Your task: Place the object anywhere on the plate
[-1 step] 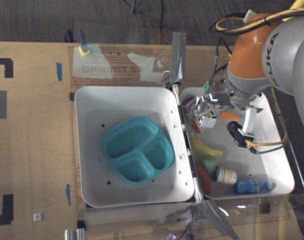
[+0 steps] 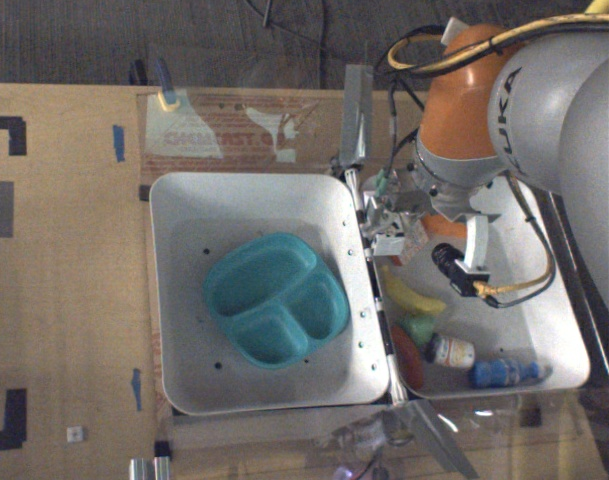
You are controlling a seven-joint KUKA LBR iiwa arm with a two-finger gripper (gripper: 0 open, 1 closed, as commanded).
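Observation:
A teal plate (image 2: 275,299) with three compartments lies in the middle of the left bin (image 2: 184,218). The right bin (image 2: 559,343) holds a yellow banana-shaped piece (image 2: 416,297), a green piece (image 2: 420,326), a red piece (image 2: 408,355), a small white bottle (image 2: 451,350) and a blue toy (image 2: 502,373). My gripper (image 2: 387,230) hangs low over the right bin's left edge, just above the yellow piece and beside the divider between the bins. The wrist hides what lies under it. I see nothing carried over the plate.
A metal divider (image 2: 358,133) runs between the two bins. The arm's orange band (image 2: 469,78) and grey body cover the right bin's back part. A black cable end (image 2: 454,269) dangles over that bin. Blue tape marks dot the wooden bench at left.

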